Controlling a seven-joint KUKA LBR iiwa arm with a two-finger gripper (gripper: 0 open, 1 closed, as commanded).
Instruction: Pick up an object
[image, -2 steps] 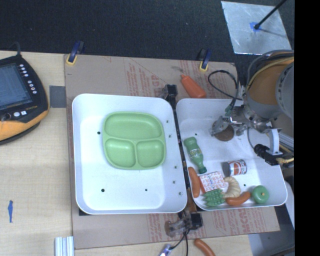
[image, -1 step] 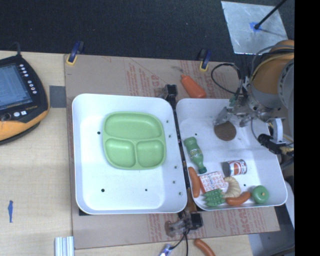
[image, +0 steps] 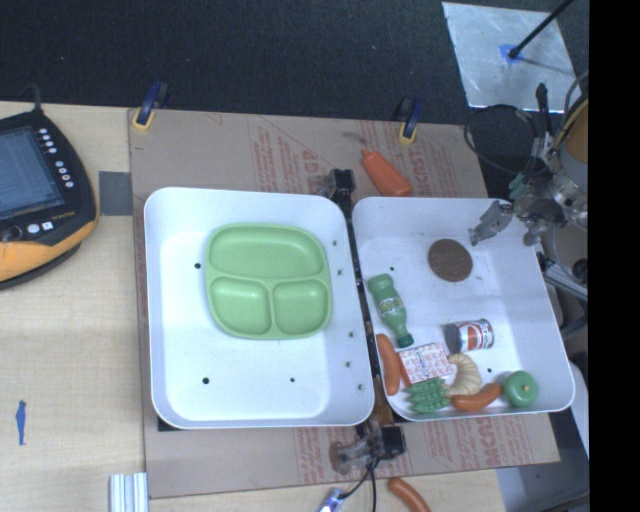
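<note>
Honestly, I can't tell my gripper's (image: 497, 222) state; I'd centre squarely over the brown disc (image: 450, 260) before descending.

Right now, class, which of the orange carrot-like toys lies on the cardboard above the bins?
The carrot by the right bin's top left corner. The others lie in that bin or below it.

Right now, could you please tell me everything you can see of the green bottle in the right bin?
The green bottle looks like a small plastic toy, bright green with a pale label band around its middle and a darker green neck end. It lies flat on its side on the floor of the right bin, close to that bin's left wall, slanted with its neck end toward the near edge. Its neck end reaches the orange carrot and a white packet; contact is unclear.
</note>
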